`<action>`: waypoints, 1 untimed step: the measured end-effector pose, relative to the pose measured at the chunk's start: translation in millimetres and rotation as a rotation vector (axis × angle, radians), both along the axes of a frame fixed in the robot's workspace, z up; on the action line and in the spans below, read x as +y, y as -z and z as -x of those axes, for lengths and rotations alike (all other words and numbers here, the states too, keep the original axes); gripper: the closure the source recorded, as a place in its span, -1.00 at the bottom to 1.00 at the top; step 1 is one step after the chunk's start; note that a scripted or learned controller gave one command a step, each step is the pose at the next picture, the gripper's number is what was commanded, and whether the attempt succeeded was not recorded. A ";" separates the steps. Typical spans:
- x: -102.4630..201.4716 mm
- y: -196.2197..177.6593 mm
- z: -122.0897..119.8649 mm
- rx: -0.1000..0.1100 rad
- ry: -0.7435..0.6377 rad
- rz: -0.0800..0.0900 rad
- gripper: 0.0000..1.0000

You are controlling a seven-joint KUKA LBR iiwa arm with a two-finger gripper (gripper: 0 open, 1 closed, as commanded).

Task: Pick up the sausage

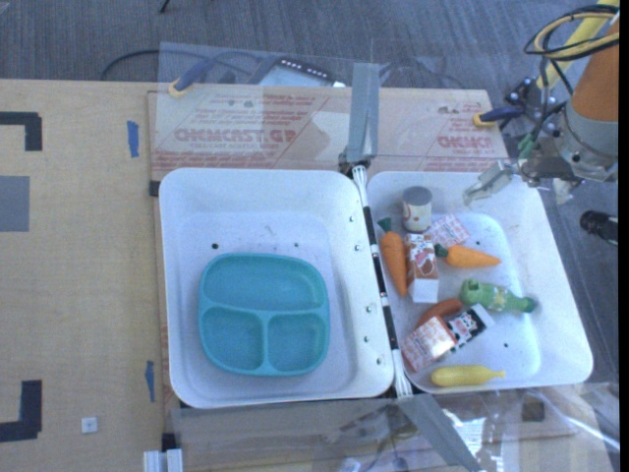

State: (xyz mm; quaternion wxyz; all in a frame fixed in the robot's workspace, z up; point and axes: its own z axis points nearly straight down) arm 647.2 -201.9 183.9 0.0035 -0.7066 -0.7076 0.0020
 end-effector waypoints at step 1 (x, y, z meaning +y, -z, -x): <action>28.8 76.0 62.2 -0.001 -0.082 -0.001 -1.00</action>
